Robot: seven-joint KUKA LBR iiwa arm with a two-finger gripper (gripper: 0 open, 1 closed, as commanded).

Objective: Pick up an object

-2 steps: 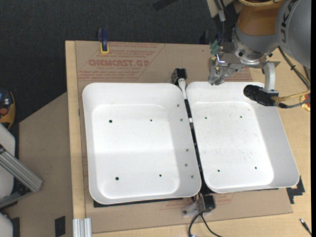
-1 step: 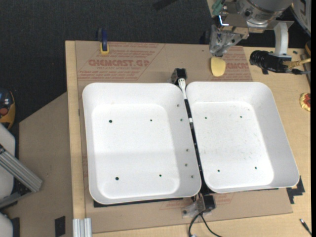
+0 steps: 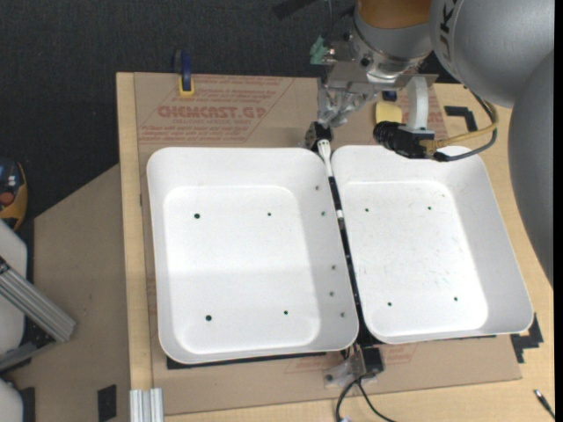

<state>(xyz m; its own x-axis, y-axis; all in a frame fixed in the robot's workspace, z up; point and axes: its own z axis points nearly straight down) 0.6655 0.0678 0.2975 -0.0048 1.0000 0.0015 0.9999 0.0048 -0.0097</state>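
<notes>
My gripper hangs below the orange-banded wrist at the far side of the bench. It is over the back rims where the left bin and the right bin meet. Nothing shows in its grasp. The white floors of both bins show a few small dark dots.
A brown board lies under the bins, with a blue and yellow clamp at its far left edge. A black strip runs between the bins. The grey arm fills the upper right. A cable and connector sit at the front edge.
</notes>
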